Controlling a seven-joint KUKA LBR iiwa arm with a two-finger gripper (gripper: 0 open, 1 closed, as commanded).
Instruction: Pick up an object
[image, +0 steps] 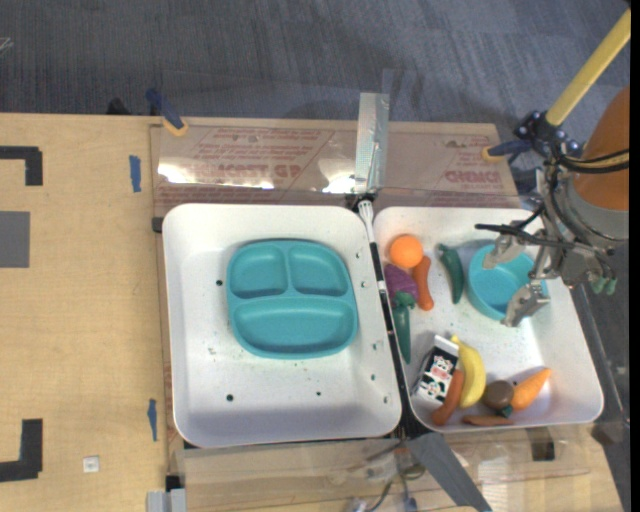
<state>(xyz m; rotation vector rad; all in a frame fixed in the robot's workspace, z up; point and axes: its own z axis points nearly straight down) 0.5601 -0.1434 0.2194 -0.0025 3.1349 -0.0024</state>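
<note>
The right bin (578, 352) holds the toy food. A teal bowl (493, 285) sits at its back right, and my gripper (528, 298) hangs over that bowl's right edge, with nothing visibly in it. An orange ball (405, 250), an orange stick (425, 285), a purple piece (402, 283) and a dark green pepper (452, 272) lie at the back left. Near the front are a black-and-white carton (437, 372), a banana (470, 372), a brown piece (498, 397) and a carrot (532, 385).
The left bin (190, 330) holds a teal divided plate (292, 298). A metal divider post (372, 140) stands behind the two bins. The grey arm with its orange band (610, 140) fills the right side above the right bin.
</note>
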